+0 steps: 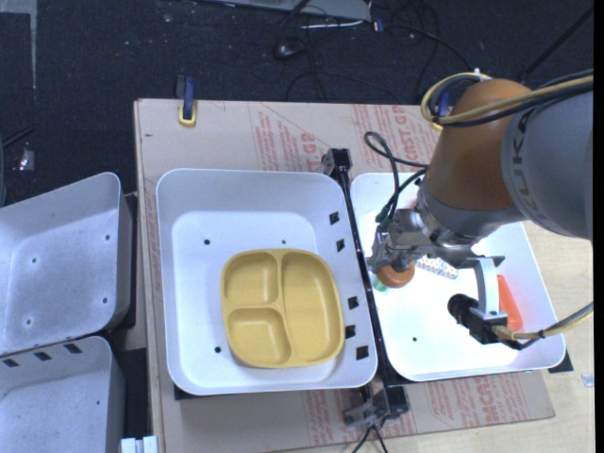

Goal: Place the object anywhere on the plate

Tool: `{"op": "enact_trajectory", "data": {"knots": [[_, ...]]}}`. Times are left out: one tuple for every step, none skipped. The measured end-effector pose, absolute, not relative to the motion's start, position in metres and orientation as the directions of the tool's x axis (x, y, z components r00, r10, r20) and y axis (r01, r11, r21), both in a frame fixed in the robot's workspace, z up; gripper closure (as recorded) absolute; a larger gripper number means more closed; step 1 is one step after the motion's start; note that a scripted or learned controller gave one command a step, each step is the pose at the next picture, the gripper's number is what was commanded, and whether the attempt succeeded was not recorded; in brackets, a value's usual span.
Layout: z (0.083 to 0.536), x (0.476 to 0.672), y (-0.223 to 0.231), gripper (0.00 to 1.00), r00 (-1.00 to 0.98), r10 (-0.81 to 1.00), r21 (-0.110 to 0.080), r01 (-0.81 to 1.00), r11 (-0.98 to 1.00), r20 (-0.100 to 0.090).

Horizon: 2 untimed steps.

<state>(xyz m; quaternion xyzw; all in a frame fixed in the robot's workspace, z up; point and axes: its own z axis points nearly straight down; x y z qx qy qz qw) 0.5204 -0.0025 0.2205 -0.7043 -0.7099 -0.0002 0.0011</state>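
Gripper, state untellable, sits over round orange object; bin walls separate it from plate.

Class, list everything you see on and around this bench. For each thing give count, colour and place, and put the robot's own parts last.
left bin: one, white, on the bench.
right bin: one, white, beside the left bin.
plate: one, yellow, three compartments, in the left bin.
round object: one, orange-brown, in the right bin, right by the gripper.
pale piece: one, whitish, right bin, beside the round object.
strip: one, orange, right bin, near its right wall.
clamp: one, blue, bench's far edge.
arm: one, grey and orange, reaching from the right.
gripper: one, over the right bin's left side.
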Motion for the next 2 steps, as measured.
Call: {"op": "enact_trajectory", "data": {"knots": [[0.233, 0.529, 0.049, 1.0, -0.009, 1.0, 0.001, 1.0, 0.009, 0.002], [0.238, 0.535, 0.105, 1.0, -0.009, 1.0, 0.001, 1.0, 0.009, 0.002]]}}
